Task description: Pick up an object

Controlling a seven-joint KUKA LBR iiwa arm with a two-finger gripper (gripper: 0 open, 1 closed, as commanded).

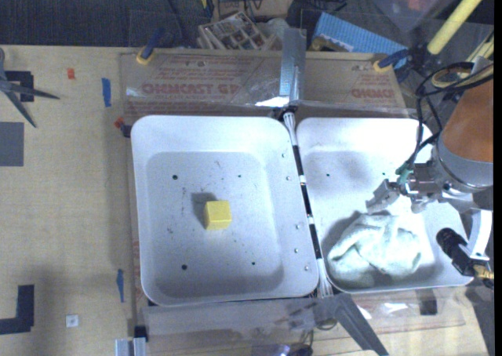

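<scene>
A small yellow block (218, 214) lies near the middle of the left bin (157, 150). In the right bin (353, 143), a crumpled white and pale green cloth (376, 246) fills the front part. My gripper (386, 194) reaches in from the right and hangs just over the cloth's upper edge, close to or touching it. The wrist and the orange band (474, 123) sit above the right bin's right rim. Nothing can be seen lifted off the bin floor.
A metal divider (302, 190) separates the two bins. Cables and a black part of the arm (459, 248) hang by the right bin's right wall. Cardboard and clutter lie behind the bins. Blue tape marks dot the wooden bench at left.
</scene>
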